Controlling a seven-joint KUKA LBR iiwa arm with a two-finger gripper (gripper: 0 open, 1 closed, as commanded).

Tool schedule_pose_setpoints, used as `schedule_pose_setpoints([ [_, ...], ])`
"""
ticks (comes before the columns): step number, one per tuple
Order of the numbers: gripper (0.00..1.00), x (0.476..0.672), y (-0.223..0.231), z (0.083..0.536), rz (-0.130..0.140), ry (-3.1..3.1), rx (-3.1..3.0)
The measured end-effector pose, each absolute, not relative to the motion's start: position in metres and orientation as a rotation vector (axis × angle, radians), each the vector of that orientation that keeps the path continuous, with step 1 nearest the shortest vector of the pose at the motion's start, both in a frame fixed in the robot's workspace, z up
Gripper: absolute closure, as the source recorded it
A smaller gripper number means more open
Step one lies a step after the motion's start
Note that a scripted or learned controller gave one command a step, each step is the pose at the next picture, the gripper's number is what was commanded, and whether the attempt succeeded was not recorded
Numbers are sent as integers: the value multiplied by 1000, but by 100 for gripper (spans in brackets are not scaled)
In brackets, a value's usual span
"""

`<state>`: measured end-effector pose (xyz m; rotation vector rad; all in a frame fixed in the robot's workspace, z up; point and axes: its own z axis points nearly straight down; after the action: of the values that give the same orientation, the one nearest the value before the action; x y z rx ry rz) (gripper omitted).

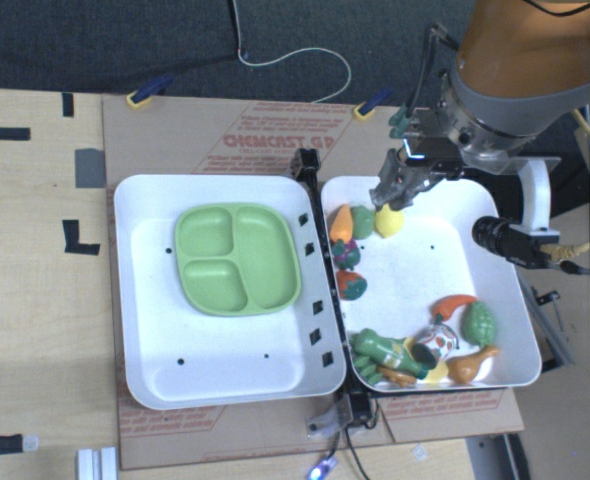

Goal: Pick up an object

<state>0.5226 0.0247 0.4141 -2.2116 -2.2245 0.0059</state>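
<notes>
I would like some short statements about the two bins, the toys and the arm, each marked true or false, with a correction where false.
1. A green divided plate lies in the left bin. True.
2. The plate has toy food in its compartments. False: its three compartments show nothing in them; the toys lie in the right bin.
3. The pincer is over the far part of the right bin, next to a yellow toy. True.
4. A cluster of toys sits in the near right corner of the right bin. True.
5. The arm reaches over the left bin. False: it stands over the right bin.
</notes>
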Motion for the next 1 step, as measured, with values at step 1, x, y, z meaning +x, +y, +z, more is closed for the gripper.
schedule_pose_setpoints([
  [1, 100, 531, 92, 513, -14, -2235, -2215],
])
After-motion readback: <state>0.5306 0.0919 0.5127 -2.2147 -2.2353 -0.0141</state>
